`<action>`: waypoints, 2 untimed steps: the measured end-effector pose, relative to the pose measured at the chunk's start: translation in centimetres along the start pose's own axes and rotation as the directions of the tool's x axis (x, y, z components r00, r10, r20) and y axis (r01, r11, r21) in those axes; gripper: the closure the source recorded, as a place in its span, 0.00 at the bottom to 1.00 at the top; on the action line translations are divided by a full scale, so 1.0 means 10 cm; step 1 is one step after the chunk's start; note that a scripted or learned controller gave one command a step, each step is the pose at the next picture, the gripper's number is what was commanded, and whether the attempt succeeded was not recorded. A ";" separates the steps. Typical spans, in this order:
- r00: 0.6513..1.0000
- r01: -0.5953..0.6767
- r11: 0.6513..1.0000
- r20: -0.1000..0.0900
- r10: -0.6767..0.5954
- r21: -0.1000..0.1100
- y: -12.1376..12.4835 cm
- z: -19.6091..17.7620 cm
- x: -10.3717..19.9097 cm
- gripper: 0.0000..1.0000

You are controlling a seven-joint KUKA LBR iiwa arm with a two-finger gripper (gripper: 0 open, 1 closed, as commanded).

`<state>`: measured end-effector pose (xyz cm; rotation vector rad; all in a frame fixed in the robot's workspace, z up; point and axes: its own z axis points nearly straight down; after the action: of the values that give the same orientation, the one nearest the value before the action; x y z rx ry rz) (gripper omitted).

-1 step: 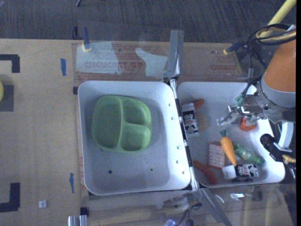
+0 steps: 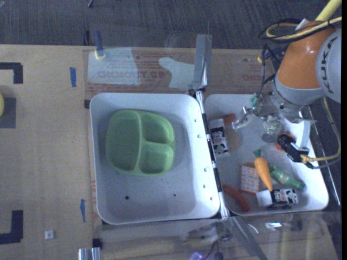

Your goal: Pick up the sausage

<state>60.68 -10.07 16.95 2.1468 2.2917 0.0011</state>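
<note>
Over the far end of the right bin [image 2: 320,199], the claw [image 2: 264,115] hangs low; whether its fingers are apart or together I cannot tell, and nothing seems held. Nearer the front lie a carrot [image 2: 263,172] and a cracker [image 2: 249,179]. Beyond them the sausage [image 2: 237,197] rests along the front-left wall. Best to drop squarely across its middle, clear of that wall.

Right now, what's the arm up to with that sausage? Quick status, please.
Gripper hovering over the right bin's far end. Sausage lying at the near edge, untouched. Carrot and cracker packet just beside it.
</note>
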 end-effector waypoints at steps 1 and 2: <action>0.971 0.240 0.971 0.002 -0.240 -0.004 0.49 0.83 -0.12 0.00; 0.971 0.239 0.971 0.004 -0.239 -0.008 0.50 0.72 -0.12 1.00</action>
<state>65.80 -10.98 9.77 1.8510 2.5266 0.0075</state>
